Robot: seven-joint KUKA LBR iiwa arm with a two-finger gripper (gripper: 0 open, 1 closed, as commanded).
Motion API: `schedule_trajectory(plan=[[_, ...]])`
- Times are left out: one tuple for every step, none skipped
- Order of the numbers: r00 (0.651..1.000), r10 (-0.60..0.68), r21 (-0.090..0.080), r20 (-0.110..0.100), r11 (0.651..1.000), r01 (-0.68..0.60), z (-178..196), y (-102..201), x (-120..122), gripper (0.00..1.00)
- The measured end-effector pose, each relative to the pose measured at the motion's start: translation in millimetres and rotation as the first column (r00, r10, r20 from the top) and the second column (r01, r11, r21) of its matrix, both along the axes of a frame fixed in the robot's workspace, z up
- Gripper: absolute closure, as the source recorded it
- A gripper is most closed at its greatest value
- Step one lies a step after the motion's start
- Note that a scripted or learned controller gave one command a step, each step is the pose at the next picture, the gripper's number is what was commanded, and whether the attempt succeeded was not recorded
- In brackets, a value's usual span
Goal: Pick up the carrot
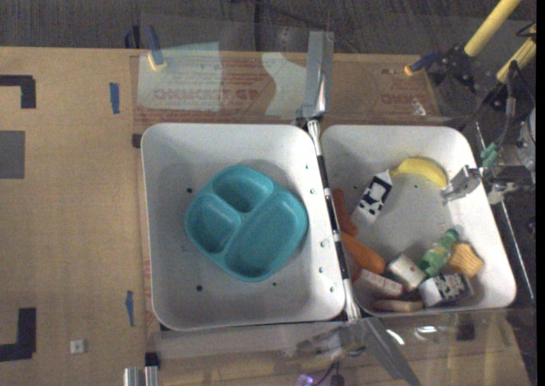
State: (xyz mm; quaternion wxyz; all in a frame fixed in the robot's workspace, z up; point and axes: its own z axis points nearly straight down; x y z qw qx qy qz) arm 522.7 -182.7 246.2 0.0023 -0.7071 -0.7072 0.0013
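Carrot [361, 250] lies in the right bin [477, 152], against its left wall, slanting down towards the heap of small things at the near edge. Just above it along the same wall sits a reddish sausage [342, 208]. A black-and-white carton [374, 197] stands near the middle, with a banana [420, 169] behind it. The gripper [464, 181] hangs at the bin's right rim, well apart from the carrot; whether it is open, I cannot tell. The left bin [166, 150] holds a teal divided plate [247, 222].
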Motion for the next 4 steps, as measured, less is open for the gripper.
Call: schedule_trajectory(plan=[[1.0, 0.001, 0.001, 0.001, 1.0, -0.001, -126, -4, -43, 0.0], [0.898, -0.44, 0.033, 0.014, 0.898, 0.439, -150, -23, -27, 0.0], [0.918, -0.395, 0.025, 0.018, 0.918, 0.395, -151, -20, -29, 0.0], [0.95, -0.312, 0.016, 0.021, 0.95, 0.311, -152, -19, -31, 0.0]])
